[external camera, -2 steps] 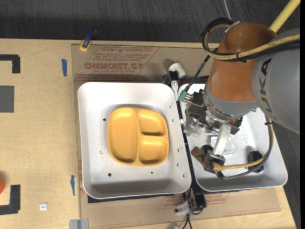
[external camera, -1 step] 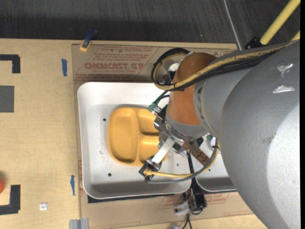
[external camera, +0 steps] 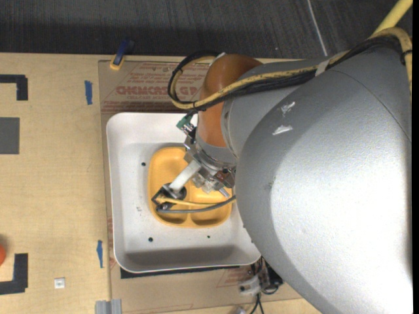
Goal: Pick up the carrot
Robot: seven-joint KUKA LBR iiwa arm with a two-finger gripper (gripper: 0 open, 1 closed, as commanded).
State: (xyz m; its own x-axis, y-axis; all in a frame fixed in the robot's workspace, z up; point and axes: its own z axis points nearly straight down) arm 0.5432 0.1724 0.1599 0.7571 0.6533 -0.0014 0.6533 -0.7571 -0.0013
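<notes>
- The white bin point(external camera: 126, 175) lies on a printed cardboard sheet point(external camera: 144, 87); all places below are given relative to this bin.
- A yellow divided dish point(external camera: 167, 165) sits inside the bin, near its middle.
- The gripper point(external camera: 211, 180) is low inside the bin, over the dish's right half; the grey arm point(external camera: 327, 175) covers the bin's right side.
- How far the pincer is open cannot be told, nor whether it has hold of anything.
- Where the carrot lies cannot be told from here.
- A small orange-red thing point(external camera: 2, 254) shows well to the left of the bin, cut off by the picture's edge; too little of it shows to name.
- A small blue-and-yellow thing point(external camera: 122, 52) lies beyond the bin's far left corner.
</notes>
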